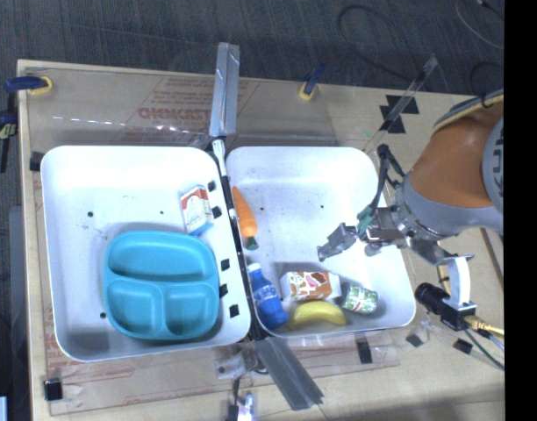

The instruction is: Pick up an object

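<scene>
My gripper (pixel 352 238) hangs over the right bin (pixel 339 160), left of the grey and orange arm, and looks open with nothing between its fingers. Below it, along the bin's near wall, lie a brown snack packet (pixel 307 284), a banana (pixel 318 314) and a small green can (pixel 360 300). A blue bottle (pixel 266 295) lies at the near left corner. Against the divider rests an orange carrot (pixel 244 215). The gripper touches none of them.
The left bin (pixel 75 182) holds a blue compartment tray (pixel 162 282) and a small red and white carton (pixel 195 208) near the divider. Clamps and cables sit on the bench around the bins.
</scene>
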Available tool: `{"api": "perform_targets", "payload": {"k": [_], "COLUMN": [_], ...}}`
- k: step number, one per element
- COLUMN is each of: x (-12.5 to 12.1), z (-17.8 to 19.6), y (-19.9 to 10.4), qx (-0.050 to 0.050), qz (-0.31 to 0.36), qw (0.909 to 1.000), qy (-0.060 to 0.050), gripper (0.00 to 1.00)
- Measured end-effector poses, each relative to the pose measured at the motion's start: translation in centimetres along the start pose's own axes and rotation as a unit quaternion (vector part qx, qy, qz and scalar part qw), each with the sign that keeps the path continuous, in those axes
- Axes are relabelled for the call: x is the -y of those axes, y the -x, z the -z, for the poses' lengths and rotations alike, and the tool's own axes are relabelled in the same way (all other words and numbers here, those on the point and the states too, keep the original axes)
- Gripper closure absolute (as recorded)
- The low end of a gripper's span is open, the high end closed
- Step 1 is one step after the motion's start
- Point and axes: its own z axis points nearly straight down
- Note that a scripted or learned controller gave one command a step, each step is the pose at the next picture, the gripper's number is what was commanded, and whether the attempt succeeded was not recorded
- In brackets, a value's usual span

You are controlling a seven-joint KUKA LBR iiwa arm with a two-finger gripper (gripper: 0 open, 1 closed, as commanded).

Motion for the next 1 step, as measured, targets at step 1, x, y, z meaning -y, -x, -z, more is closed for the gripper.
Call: {"api": "perform_targets", "payload": {"k": [1], "x": [-1.55], "z": [-13.84], "y": [-5.82], "qx": [0.001], "qz": [0.14], "qw": [0.9902], "qy": [0.001], "gripper": [0.0]}}
